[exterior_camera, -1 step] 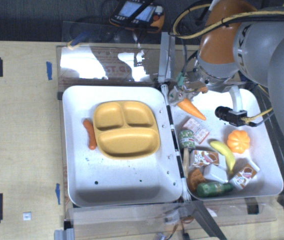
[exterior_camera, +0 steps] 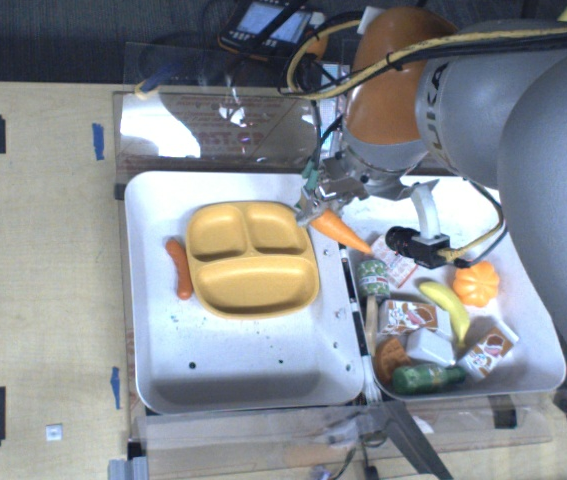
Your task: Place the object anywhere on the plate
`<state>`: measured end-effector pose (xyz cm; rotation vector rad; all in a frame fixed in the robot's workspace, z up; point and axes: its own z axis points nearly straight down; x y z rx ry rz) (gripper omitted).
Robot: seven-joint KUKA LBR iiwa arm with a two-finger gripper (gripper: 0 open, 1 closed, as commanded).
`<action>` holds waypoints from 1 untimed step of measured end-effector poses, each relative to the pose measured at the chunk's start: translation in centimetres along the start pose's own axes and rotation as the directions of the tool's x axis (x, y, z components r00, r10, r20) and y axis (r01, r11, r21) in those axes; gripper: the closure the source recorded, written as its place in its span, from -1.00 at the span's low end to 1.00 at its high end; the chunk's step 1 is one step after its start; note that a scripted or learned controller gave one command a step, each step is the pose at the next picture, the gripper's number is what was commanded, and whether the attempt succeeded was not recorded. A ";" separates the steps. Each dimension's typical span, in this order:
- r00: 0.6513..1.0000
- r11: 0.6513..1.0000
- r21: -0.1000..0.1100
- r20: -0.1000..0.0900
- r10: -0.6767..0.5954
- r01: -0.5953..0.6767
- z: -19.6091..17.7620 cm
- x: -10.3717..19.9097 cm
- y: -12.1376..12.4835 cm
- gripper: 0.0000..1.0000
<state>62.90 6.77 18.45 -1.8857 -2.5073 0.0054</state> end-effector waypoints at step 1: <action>1.000 1.000 0.000 0.000 0.000 0.000 0.0 0.0 0.0 -1.00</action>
